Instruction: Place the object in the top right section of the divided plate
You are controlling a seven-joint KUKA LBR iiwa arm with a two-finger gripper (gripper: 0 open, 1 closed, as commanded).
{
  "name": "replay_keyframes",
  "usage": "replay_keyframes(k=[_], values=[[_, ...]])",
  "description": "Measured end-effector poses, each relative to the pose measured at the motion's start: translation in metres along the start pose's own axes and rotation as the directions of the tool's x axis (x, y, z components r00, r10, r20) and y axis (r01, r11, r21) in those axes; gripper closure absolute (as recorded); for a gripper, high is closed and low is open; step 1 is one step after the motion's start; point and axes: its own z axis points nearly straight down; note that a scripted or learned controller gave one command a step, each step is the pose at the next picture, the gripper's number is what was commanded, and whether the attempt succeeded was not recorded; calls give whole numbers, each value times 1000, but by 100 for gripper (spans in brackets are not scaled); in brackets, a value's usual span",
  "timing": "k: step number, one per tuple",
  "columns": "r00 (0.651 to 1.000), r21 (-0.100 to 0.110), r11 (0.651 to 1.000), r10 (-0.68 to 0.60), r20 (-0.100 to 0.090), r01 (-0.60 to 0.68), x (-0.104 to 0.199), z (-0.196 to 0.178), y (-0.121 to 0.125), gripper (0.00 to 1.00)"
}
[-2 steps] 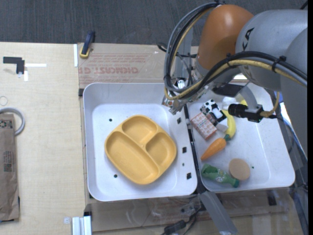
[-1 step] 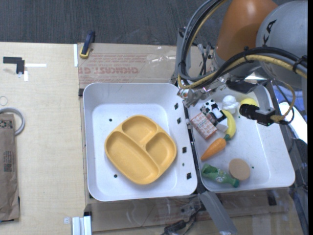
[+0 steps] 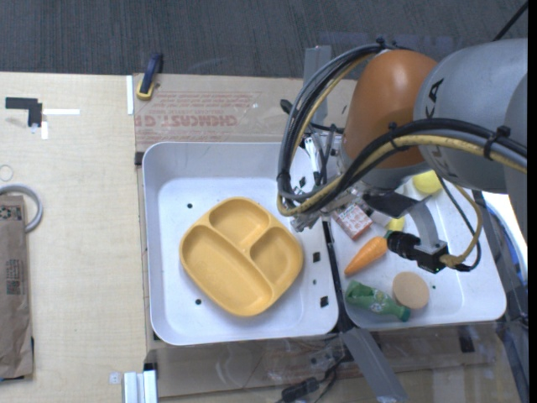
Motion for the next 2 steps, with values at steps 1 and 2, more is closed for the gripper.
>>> replay_keyframes(k=[1, 2], values=[[979, -3, 979, 206, 1, -206, 62, 93, 10, 100], [987, 0, 987, 159, 1, -159, 123, 23, 13, 100]])
